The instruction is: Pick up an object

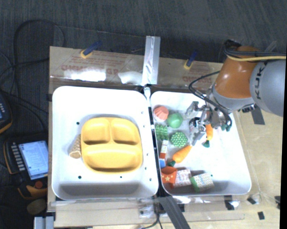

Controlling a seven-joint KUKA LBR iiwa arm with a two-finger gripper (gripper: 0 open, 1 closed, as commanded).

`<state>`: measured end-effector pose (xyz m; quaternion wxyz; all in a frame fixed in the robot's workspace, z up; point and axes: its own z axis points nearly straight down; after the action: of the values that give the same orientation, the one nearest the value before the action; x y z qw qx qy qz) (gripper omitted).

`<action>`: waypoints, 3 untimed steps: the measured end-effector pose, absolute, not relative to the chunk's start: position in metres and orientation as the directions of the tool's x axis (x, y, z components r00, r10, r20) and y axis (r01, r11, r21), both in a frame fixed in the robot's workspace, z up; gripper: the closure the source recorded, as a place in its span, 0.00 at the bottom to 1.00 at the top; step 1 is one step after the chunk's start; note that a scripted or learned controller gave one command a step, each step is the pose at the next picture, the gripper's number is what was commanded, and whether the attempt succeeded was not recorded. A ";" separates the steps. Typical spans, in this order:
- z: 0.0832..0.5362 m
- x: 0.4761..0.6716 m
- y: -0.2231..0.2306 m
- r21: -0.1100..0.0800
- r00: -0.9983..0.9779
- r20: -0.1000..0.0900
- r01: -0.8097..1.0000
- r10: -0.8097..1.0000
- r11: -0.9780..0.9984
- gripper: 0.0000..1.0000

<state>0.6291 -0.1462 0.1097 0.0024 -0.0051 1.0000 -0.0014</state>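
My gripper [203, 130] hangs over the upper middle of the right bin [236, 161], under the orange wrist band. A small orange piece with a teal end [208, 132] stands upright right at the gripper's tip; whether it is gripped I cannot tell. Just left of the gripper lie a green ball [175, 120], a pink-red ball [160, 112], a bumpy green piece [178, 138] and an orange carrot [181, 153]. A red toy [168, 175], a printed box [183, 177] and a green block [202, 181] lie along the bin's front wall.
The left bin [68, 108] holds a yellow divided plate [111, 143] with a tan cone [75, 146] at its left side. A ridge [151, 145] separates the two bins. A small bottle [163, 150] and a green ribbed piece [160, 132] lie against it.
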 end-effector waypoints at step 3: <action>0.102 0.612 -0.152 -0.006 -1.000 -0.019 0.017 0.017 1.000 0.00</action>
<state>0.6122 -0.1520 0.1016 0.0093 0.0086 0.9999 -0.0033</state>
